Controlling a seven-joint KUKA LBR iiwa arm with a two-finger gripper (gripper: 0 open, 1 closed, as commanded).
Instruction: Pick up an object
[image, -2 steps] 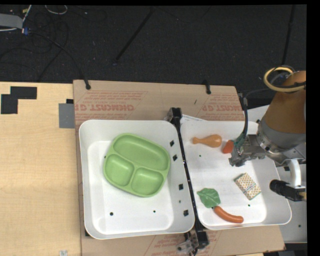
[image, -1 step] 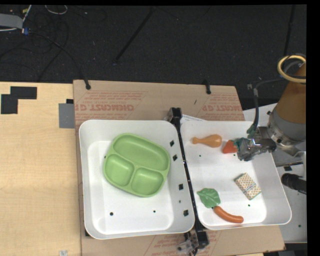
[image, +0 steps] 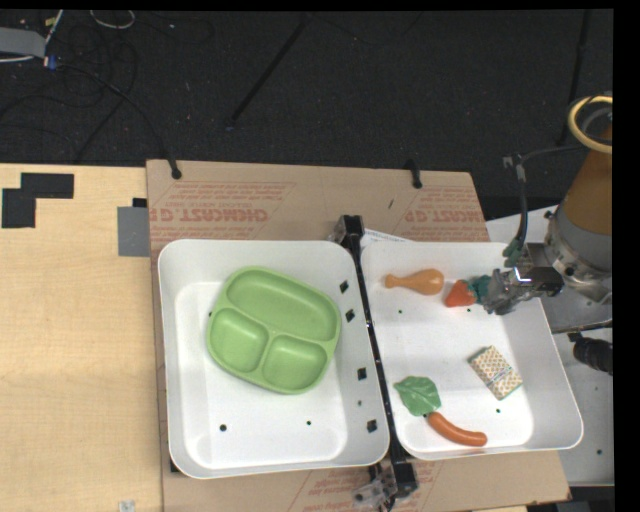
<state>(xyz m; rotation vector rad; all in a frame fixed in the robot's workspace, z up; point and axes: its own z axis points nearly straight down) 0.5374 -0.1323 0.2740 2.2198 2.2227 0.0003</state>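
So the right bin (image: 560, 400) has four loose things: a tan-orange drumstick-shaped toy (image: 418, 282) near the top, a small red-orange piece (image: 459, 294) just right of it, a patterned little block (image: 496, 372) lying tilted toward the right wall, and a carrot-like toy (image: 440, 410) with a green leafy end and orange body near the front edge. The left bin (image: 190, 440) holds one green divided plate (image: 273, 328), three compartments. The gripper (image: 500, 290) sits low over the right bin's upper right corner, right next to the red-orange piece; can't tell if it's touching or clamping it. The middle of the right bin is open white floor, while the block and carrot sit close to the walls.
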